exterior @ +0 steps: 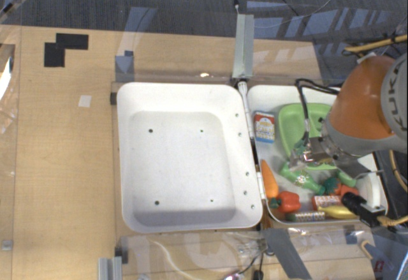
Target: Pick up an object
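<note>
Light wood bench (57, 176) with dark carpet behind it and black tape marks (64, 48) at the far left; two shallow white bins sit side by side. Left bin (185, 100) is just bare white floor with a few small holes. Right bin (264, 97) is crowded: small red-and-white carton (264, 127) near its left wall, green bowl (294, 124) beside that, orange carrot (269, 179) along the left wall lower down, red pepper (288, 201) at the near edge, yellow banana (341, 212) and a small red box (327, 201) in the near right corner, green pieces (299, 178) in the middle. Arm comes in from the right, orange band (357, 103) above the wrist. Gripper (305, 159) is low over the middle of the right bin, just above the green pieces, next to the green bowl. Cannot tell if the pincer is released or clenched; nothing visibly between its tips.
</note>
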Motion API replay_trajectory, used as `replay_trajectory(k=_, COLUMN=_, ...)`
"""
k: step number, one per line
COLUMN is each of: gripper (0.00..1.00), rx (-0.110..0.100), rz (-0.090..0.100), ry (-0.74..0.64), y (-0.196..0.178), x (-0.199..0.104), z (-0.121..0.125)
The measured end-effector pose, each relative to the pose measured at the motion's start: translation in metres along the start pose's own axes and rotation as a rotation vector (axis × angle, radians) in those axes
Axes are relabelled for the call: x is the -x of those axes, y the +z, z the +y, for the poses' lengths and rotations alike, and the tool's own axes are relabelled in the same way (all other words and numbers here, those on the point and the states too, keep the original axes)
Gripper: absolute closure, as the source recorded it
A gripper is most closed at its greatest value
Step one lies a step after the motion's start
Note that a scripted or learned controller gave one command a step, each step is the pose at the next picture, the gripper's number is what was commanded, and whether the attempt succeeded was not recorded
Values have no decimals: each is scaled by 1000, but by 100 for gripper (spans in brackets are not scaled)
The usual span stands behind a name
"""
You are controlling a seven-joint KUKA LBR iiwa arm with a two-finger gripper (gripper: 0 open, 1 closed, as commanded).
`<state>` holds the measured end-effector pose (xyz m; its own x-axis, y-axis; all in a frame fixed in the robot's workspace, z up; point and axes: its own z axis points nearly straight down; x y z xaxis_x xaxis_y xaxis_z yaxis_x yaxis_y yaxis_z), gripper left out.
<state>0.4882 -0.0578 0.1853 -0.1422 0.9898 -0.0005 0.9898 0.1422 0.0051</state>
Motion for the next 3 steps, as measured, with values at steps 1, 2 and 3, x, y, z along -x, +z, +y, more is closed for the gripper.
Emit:
replay_trajectory(k=1, gripper=0, rx=0, rz=0, ry=1, y=0, x=0, z=0)
replay_trajectory(k=2, gripper=0, rx=-3, rz=-1, ry=103, y=65, x=38, z=41)
replay_trajectory(k=3, gripper=0, rx=9, rz=-1, ry=104, y=94, x=55, z=53)
